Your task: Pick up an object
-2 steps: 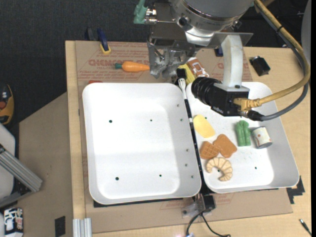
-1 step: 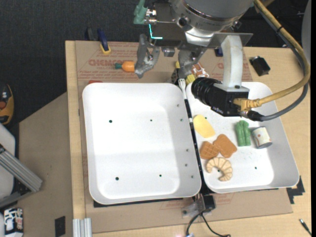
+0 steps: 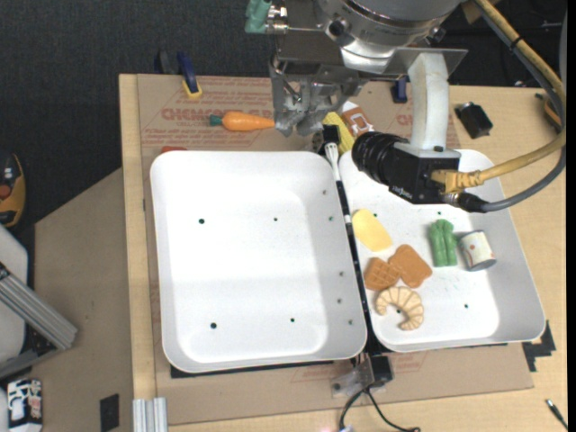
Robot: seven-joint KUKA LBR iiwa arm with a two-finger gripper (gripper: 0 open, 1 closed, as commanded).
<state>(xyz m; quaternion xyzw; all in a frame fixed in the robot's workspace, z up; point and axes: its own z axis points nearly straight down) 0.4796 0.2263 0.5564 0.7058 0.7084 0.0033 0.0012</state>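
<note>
My gripper [image 3: 299, 113] hangs over the back edge of the bench, just behind the seam between the two bins. An orange carrot [image 3: 244, 121] lies on the cardboard just left of it, outside the bins. The right bin [image 3: 513, 282] holds a yellow piece [image 3: 371, 231], a brown waffle [image 3: 397, 268], a croissant [image 3: 402, 306], a green object [image 3: 442, 243] and a silver can [image 3: 477, 250]. A yellow and brown item [image 3: 345, 122] sits at the back of the right bin, partly hidden by the arm.
The left bin [image 3: 247, 259] lies beside the right one. A black camera unit [image 3: 400, 167] with a yellow cable overhangs the right bin's back. A blue and yellow clamp [image 3: 189, 76] sits at the cardboard's far left edge.
</note>
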